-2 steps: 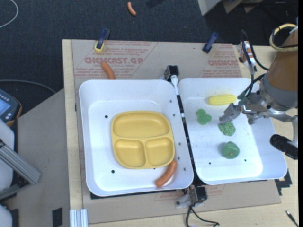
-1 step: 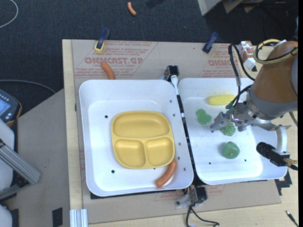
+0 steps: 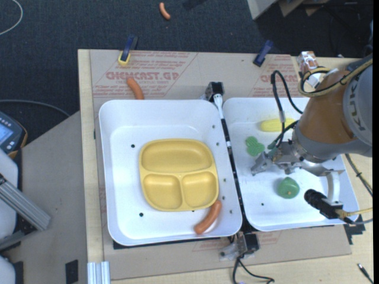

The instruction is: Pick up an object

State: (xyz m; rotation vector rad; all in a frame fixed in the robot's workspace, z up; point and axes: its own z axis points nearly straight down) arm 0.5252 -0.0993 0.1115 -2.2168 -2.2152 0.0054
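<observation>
ok, gripper point(image 3: 265, 163) hangs low in the right bin point(image 3: 260, 215), can't tell how it's set. green apple point(image 3: 288, 187) sits just beside it; centre over it b4 you descend & squeeze.

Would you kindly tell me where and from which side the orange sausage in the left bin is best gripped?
Probably across the middle of the orange toy sausage, from straight above, fingers closing across its narrow width. It lies flat and slanted against the yellow divided plate, so one finger must slip between them.
</observation>
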